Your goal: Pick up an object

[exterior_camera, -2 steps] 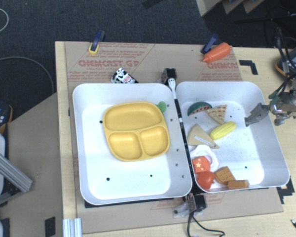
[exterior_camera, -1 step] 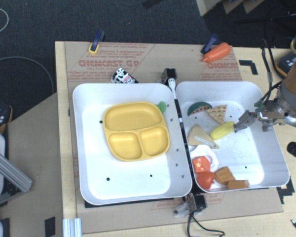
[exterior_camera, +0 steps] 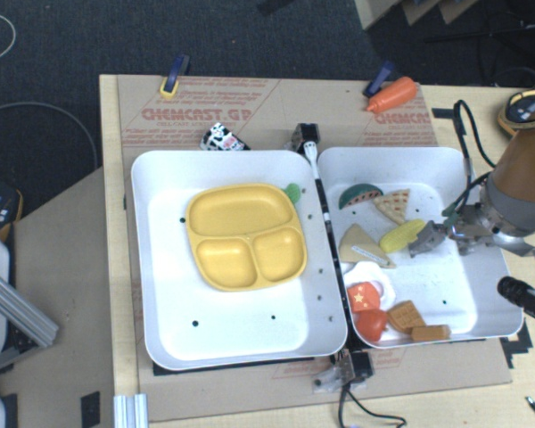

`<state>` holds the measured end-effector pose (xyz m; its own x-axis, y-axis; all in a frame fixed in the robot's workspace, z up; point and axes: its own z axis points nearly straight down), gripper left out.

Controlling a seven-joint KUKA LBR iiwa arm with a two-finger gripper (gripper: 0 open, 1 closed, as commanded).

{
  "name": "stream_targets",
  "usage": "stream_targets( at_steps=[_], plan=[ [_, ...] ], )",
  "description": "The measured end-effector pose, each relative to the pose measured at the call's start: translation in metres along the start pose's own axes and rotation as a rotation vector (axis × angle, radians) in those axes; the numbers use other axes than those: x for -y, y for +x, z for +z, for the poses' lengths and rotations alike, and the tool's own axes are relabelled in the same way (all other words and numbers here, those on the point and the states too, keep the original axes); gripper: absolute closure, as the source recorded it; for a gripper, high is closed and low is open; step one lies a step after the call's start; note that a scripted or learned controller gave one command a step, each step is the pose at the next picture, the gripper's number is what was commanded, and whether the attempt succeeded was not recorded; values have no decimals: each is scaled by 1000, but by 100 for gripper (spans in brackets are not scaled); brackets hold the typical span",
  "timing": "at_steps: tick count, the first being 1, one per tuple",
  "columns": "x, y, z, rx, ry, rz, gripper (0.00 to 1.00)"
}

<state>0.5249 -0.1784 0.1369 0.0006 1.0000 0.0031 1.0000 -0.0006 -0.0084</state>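
Two white bins side by side on the desk [exterior_camera: 125, 239], mid-frame. In the left bin [exterior_camera: 160, 283], a yellow tray [exterior_camera: 246, 235] with three compartments, sitting toward the upper middle; a small green bit [exterior_camera: 292, 192] touching its upper right corner.

In the right bin [exterior_camera: 446, 283], toy food mostly along the left half: a green and red slice [exterior_camera: 360, 194] at upper left, a tan wedge [exterior_camera: 394, 206] just beside it, a yellow piece [exterior_camera: 402, 236] lower down at centre, a pale wedge [exterior_camera: 361, 243] to its left, a white piece [exterior_camera: 367, 273] just below that. Toward the lower left corner, a red block [exterior_camera: 366, 298], a red round piece [exterior_camera: 371, 325] under it, and two brown pieces [exterior_camera: 415, 322] beside these.

At right of the frame, arm reaching in, end effector [exterior_camera: 425, 240] low over the right bin, tip just beside the right end of the yellow piece, maybe touching. Cannot tell whether its fingers stand apart or together; nothing visibly held between them.

Above the bins on the desk: a black-and-white object [exterior_camera: 223, 138] near the left bin's top edge, a blue and yellow clamp [exterior_camera: 173, 78] at upper left, an orange clamp [exterior_camera: 391, 94] at upper right.
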Motion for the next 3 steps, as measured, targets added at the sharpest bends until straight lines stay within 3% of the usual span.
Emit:
stream_targets(
  at_steps=[1,2,3],
  plan=[
    [1,1,54,0,-1,0,0],
    [-1,0,40,3,-9,0,100],
    [-1,-2,-3,6,-14,-1,100]
  ],
)
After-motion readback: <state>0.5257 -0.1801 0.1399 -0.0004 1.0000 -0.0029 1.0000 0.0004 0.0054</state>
